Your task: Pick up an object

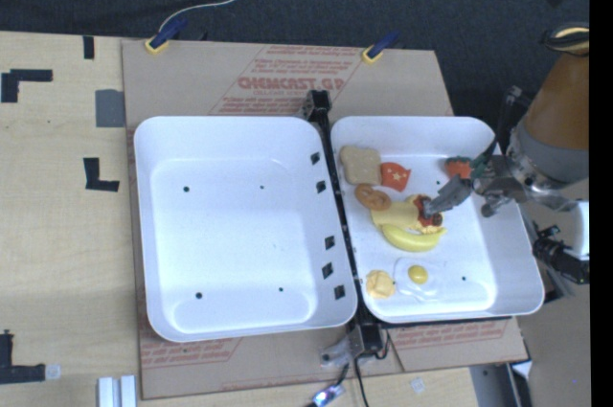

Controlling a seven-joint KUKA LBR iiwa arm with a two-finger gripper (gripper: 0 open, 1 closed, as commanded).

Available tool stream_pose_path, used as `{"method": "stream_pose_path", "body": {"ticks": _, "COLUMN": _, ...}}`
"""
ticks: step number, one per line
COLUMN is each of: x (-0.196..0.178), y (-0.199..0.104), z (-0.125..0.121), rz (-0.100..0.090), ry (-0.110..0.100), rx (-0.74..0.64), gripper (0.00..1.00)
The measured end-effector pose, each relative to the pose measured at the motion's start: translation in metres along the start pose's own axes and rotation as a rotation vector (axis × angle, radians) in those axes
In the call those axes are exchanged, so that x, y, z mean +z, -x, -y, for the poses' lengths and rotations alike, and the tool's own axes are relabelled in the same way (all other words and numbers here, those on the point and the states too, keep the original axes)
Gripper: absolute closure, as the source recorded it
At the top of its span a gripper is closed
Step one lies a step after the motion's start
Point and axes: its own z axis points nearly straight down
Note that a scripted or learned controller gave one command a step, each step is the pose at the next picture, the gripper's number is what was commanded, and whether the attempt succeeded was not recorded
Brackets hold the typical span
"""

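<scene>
The right bin [498,285] holds several toy foods: a tan bread slice [360,165], a red piece with a star [395,174], a brown pretzel-like piece [373,197], a yellow banana [409,233], a small dark red item [427,217] on the banana, a fried egg [419,278], a yellow lump [380,282] and an orange piece [458,169]. My gripper [439,204] reaches in from the right and hangs low just over the banana and the dark red item.
The left bin [153,204] lies beside the right one, split by a black divider [330,204]. Both rest on a cardboard sheet [278,79]. The arm's orange band [565,108] stands at the right edge.
</scene>
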Motion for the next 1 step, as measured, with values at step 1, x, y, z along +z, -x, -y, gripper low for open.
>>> {"method": "stream_pose_path", "body": {"ticks": 1, "x": 0.1537, "y": 0.0269, "z": -0.0518, "rz": 0.002, "ry": 0.001, "rx": -0.001, "gripper": 0.00}}
